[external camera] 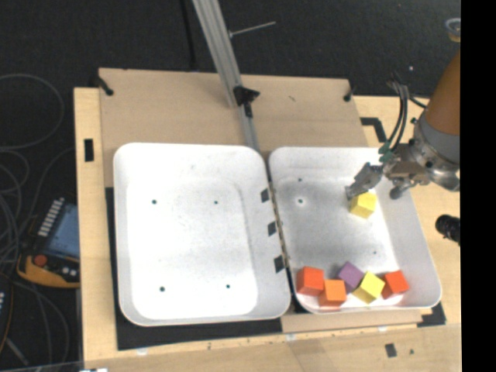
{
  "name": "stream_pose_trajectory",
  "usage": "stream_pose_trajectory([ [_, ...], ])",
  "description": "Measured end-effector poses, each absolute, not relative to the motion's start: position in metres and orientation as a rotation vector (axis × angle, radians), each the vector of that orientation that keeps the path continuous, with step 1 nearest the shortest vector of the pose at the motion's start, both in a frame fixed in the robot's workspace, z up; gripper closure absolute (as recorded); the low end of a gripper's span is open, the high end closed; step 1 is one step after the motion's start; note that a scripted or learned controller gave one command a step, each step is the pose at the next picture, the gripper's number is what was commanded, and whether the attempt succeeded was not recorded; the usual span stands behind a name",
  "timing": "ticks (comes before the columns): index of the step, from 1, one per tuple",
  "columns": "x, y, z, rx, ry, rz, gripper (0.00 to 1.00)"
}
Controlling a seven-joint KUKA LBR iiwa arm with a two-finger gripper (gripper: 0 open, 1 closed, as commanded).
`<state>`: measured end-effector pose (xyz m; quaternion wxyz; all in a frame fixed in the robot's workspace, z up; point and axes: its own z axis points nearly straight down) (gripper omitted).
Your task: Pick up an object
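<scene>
A tan bench [178, 111] on a dark floor bears two white bins; no writing can be read anywhere. The right bin [325, 231] holds a small yellow cube [362, 204] near its upper right, tilted, with matt faces. The gripper [382, 181] hangs just above it, jaws spread apart, gripping nothing. Along the bin's near edge lie an orange-red cube [311, 279], orange cube [334, 291], purple cube [351, 274], yellow block [371, 286] and red cube [396, 282]

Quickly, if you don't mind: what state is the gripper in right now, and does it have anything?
Gripper: open, fingers spread, over the right bin; a yellow cube sits just below one fingertip, not between them, so nothing is held.
</scene>
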<state>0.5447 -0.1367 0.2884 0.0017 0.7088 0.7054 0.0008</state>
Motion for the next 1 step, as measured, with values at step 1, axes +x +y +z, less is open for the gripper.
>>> stream_pose_trajectory([
  [1, 0.5085, -0.1824, 0.3784, 2.216, 2.209, 0.006, 0.0],
])
